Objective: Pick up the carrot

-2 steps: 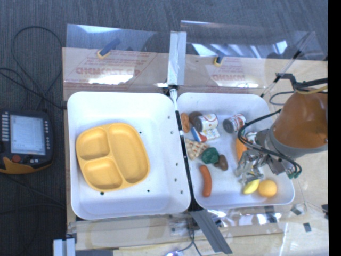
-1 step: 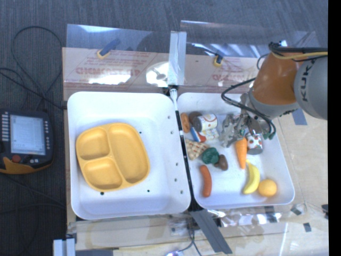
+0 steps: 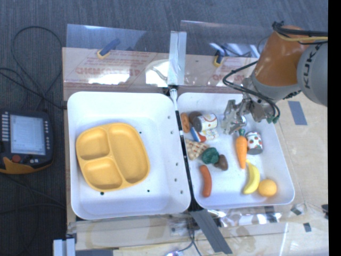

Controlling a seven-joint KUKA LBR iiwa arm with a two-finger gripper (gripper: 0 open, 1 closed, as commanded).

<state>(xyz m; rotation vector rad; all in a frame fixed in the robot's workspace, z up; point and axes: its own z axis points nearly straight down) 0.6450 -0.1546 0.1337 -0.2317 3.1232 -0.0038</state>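
The carrot (image 3: pixel 241 150) lies upright in the picture in the right bin (image 3: pixel 282 164), orange with a green top pointing toward the back. My gripper (image 3: pixel 234 117) hangs just behind its green end, over the back of the right bin, a little above the toys. Nothing shows between its fingers. The arm's orange band (image 3: pixel 279 55) rises to the upper right.
Around the carrot lie a red-and-white toy (image 3: pixel 254 142), a banana (image 3: pixel 251 178), an orange (image 3: pixel 267 188), a sausage (image 3: pixel 205 180), a green vegetable (image 3: pixel 210 156) and a can (image 3: pixel 205 122). The left bin (image 3: pixel 160 111) holds a yellow divided plate (image 3: pixel 112 156).
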